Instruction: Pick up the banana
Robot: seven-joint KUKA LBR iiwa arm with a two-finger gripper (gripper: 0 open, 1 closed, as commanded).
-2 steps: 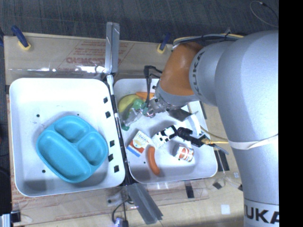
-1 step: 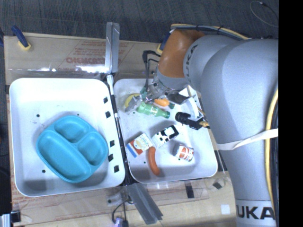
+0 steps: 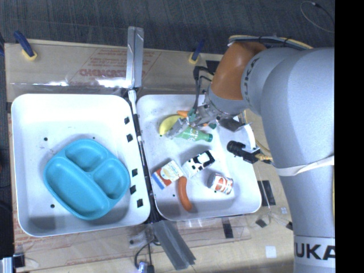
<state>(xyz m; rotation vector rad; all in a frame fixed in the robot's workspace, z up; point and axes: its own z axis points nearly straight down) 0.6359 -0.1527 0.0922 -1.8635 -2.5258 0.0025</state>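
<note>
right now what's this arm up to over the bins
A grey KUKA arm reaches in from the right over the right-hand bin, its gripper down at the far end beside the yellow banana, with a clear green-capped bottle lying just next to it. The banana lies on the bin floor. Nearer the front of that bin lie a black-and-white carton, a small packet, a can and a sausage. The left bin holds a blue divided plate.

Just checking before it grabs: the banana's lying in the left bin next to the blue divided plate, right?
Not quite. The camera view shows the banana in the right bin, near its far edge beside the gripper. The blue divided plate sits alone in the left bin.
</note>
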